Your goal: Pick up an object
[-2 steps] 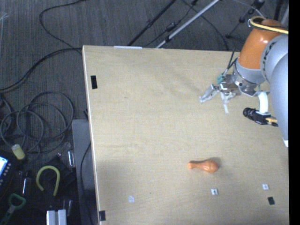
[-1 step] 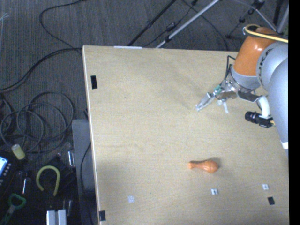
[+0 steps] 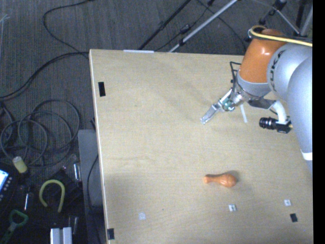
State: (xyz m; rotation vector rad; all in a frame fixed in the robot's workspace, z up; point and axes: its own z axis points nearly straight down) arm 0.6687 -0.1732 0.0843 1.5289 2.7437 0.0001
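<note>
We find the slim metallic end effector (image 3: 209,117) poised over the bare middle of the pale wooden surface (image 3: 152,136), its tip slanting down and toward the left of the camera view, and we see nothing caught in it; how wide it stands we cannot tell, since at this slant it reads as a single silvery sliver. Behind it rises the grey arm with its orange band (image 3: 260,60), reaching in from the right. The one thing we could pick, a small orange pear-shaped object (image 3: 221,180) with a narrow neck pointing left, lies on its side well apart from the tip, lower in the view. We judge the plainest risk to be a descent from here, which would close on bare board and come up with nothing. If the arm does travel to the object, we expect its rounded bulb to squirt out from a grip set off centre, or to roll away when nudged, since it lies loose with nothing beside it to stop it. The thin neck offers little to hold, so a grasp there could slip.
</note>
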